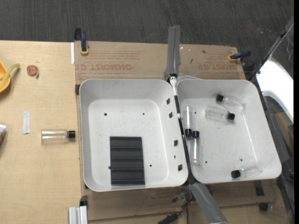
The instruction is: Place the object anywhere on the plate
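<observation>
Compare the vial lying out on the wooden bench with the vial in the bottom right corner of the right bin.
The bench vial lies on bare wood outside the bins; the corner vial lies in the right bin. The bench vial's black cap points right; the corner vial's points left. The bench vial lies level across the view; the corner vial is slightly tilted. Both are clear with black caps, lying on their sides.

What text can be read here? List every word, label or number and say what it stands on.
"CHEMCAST GP", red print on the cardboard behind the left bin; it reads upside down and repeats in a row.
The same red print on the cardboard behind the right bin, around; fainter, likely "CHEMCAST GP" again, not sure.
Smaller red lines under both prints: too blurred to read.
Vials and dark plate: no legible marking.
</observation>
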`<action>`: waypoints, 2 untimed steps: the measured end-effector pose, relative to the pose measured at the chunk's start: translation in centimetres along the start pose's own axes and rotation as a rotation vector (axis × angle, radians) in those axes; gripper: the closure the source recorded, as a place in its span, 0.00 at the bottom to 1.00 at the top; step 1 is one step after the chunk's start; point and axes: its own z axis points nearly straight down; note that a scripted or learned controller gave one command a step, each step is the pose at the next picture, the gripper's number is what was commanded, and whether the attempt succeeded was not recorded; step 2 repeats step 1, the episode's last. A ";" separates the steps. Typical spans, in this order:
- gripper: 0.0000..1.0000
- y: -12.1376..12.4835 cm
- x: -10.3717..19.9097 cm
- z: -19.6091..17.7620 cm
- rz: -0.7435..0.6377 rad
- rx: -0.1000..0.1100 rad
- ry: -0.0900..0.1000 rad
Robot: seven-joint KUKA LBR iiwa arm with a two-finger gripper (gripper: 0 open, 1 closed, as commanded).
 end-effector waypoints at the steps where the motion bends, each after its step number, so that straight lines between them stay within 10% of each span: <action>1: 0.00 -3.4 8.0 0.0 -0.105 -0.001 0.001; 2: 0.00 -3.4 8.0 0.0 -0.105 -0.001 0.001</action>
